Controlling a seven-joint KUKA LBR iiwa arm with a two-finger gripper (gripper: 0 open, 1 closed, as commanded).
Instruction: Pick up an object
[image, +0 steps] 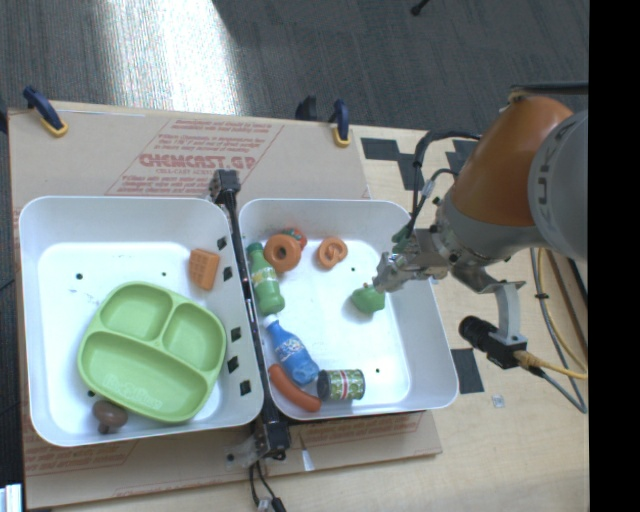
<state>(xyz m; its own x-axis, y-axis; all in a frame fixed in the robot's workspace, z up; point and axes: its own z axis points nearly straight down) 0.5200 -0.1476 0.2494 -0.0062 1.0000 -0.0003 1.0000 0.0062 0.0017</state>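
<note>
My gripper (388, 277) reaches into the right bin (425, 345) from the right, near its right wall. A small green rounded object (367, 299) lies directly below and to the left of the gripper tip, touching or nearly touching it. Whether the object is gripped cannot be seen. Farther left in the same bin are a green bottle (265, 281), an orange doughnut (284, 250) and a second orange ring (332, 252). Towards the front lie a blue bottle (290, 350), a red sausage (296, 390) and a dark can (342, 384).
The left bin (50, 240) holds a green divided plate (150, 350), an orange block (204, 268) by the divider and a brown lump (110, 415) at the front corner. A cardboard sheet (190, 150) lies behind the bins, held by clamps.
</note>
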